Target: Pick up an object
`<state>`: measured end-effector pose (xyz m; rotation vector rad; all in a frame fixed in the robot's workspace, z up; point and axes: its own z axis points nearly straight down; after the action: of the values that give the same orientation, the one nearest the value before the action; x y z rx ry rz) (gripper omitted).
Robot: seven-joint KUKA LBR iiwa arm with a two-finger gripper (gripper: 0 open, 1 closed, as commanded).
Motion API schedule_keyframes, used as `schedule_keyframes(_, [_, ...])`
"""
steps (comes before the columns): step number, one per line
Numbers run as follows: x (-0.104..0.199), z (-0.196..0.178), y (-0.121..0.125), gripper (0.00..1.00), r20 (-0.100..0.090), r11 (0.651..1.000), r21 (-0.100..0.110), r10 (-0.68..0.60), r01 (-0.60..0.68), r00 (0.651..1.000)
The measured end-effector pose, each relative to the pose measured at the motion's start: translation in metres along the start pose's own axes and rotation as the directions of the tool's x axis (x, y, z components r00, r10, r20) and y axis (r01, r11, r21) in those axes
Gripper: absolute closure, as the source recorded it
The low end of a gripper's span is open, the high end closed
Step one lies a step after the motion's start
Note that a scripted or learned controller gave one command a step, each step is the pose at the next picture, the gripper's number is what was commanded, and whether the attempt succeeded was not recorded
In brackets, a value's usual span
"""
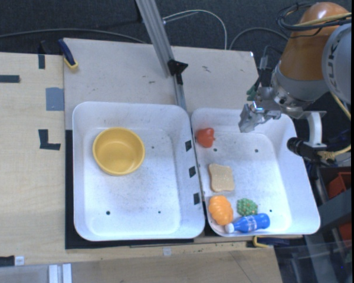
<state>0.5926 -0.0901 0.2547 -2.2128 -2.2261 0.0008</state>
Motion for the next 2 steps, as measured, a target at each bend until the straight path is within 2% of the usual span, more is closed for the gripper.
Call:
schedule_keyframes(1, [0.054, 0.01, 0.007, 1.0, 0.0, 1.0, 0.001, -0.001, 0.001, 1.0])
schedule_keyframes(2, [0.106, 0.025, 0.002, 1.0, 0.0, 1.0, 0.001, 0.0, 0.0, 1.0])
